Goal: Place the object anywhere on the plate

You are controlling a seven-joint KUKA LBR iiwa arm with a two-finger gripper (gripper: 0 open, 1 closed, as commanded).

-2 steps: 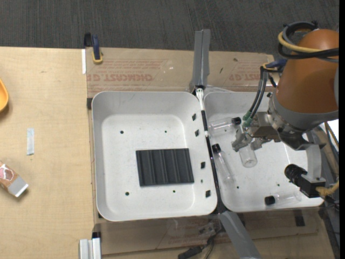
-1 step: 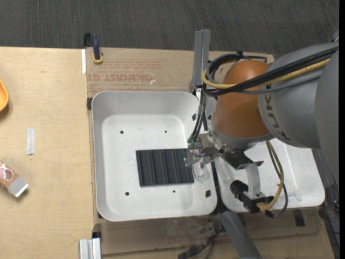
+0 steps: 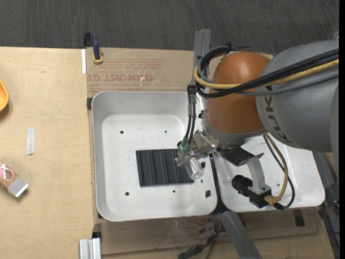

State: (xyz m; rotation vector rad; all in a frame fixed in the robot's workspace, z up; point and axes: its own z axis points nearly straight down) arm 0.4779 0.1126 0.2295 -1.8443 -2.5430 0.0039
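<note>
A black ribbed plate (image 3: 159, 167) lies flat on the floor of the left white bin (image 3: 108, 144), a little right of the bin's middle. My gripper (image 3: 190, 159) hangs over the plate's right edge, close to the wall between the two bins. A small clear, glassy shape (image 3: 196, 169) sits right under the gripper at the plate's right end; I cannot tell whether it is an object or part of the gripper. The arm's orange band and grey wrist hide the area behind it.
The right bin (image 3: 302, 193) lies mostly under the arm, with cables and a black fitting (image 3: 245, 186) above it. On the bench to the left are a small white strip (image 3: 30, 141), a wrapped item (image 3: 11, 180) and an orange edge (image 3: 2, 96). A blue clamp (image 3: 95, 46) sits at the back.
</note>
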